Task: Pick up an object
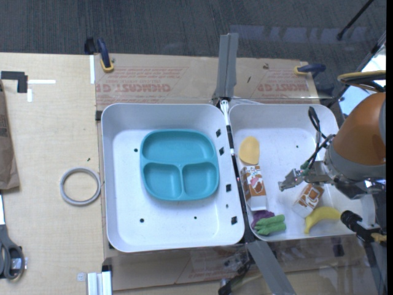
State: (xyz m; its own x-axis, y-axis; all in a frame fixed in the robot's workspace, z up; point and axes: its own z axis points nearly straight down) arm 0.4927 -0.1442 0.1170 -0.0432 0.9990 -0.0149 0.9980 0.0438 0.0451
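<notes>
On the bare wooden bench [49, 134] at the far left lies a grey ring of tape [80, 185], flat and well apart from the bins. A blue-and-yellow clamp [103, 55] sits at the far edge of the cardboard sheet [159, 82] behind the bins.

The left white shallow bin [116, 226] holds a teal plastic plate with three compartments [180, 165], lying flat near the bin's middle.

The right white shallow bin [276, 125] holds the loose items. Along its left wall, a pale yellow rounded piece [249, 150] lies farthest back; just nearer is a brown-and-white rectangular packet [255, 188], its far end close to the yellow piece. Nearer still, a small purple item [262, 214] touches a green bumpy toy vegetable [271, 224] in the near left corner.

Further right, the grey metal two-finger gripper [290, 181] points left over the bin floor, its tips near the bin's middle with nothing visible between them; whether the fingers are spread or closed cannot be made out. Just beside it on the near side lies a small white-and-orange carton [309, 198], and nearer again a yellow toy banana [322, 216], touching or nearly touching the carton. The arm's orange band [365, 134] rises at the right edge.
</notes>
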